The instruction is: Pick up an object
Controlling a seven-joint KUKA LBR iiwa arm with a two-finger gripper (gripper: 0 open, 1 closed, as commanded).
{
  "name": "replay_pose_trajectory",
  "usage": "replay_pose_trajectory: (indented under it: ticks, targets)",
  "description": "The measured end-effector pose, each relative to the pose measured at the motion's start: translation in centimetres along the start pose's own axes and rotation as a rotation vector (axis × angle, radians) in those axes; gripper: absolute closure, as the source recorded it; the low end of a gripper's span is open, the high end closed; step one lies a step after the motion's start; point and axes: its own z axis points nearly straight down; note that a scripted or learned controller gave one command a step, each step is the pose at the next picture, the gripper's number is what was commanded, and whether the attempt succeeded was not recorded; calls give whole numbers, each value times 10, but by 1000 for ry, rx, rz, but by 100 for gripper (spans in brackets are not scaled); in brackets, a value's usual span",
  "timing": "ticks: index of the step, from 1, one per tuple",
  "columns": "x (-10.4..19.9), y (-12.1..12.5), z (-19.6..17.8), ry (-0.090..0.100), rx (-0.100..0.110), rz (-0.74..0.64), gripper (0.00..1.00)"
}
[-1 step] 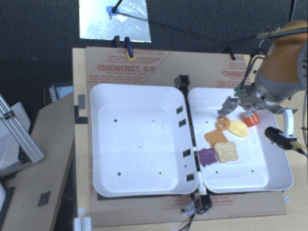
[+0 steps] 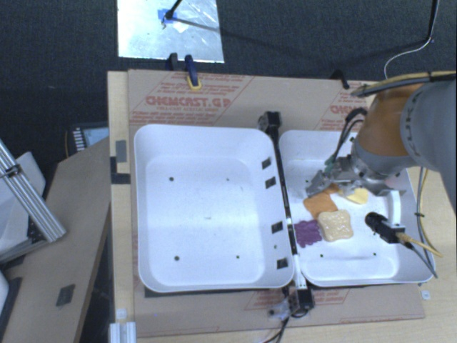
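The right bin (image 2: 357, 266) holds an orange flat piece (image 2: 320, 204), a purple lump (image 2: 307, 232), a cream knobbly piece (image 2: 335, 225) and a pale yellow piece (image 2: 357, 196). My gripper (image 2: 323, 185) is low inside this bin, right above the far edge of the orange piece, with the yellow piece just to its right. The wrist hides part of the yellow piece. Nothing is visibly held.
The left bin (image 2: 143, 191) stands beside the right one, with a black divider rail (image 2: 280, 191) between them. Both rest on a cardboard sheet (image 2: 214, 95). A shiny square plate (image 2: 170, 20) lies beyond the bench at the back.
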Motion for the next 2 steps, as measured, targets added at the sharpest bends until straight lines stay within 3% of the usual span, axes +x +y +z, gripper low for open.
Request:
replay_pose_trajectory:
  ticks: [1,2]
  targets:
    - [0,3,-7,-1,-12,0,0]
    - [-36,-33,8,-2,-14,3,0]
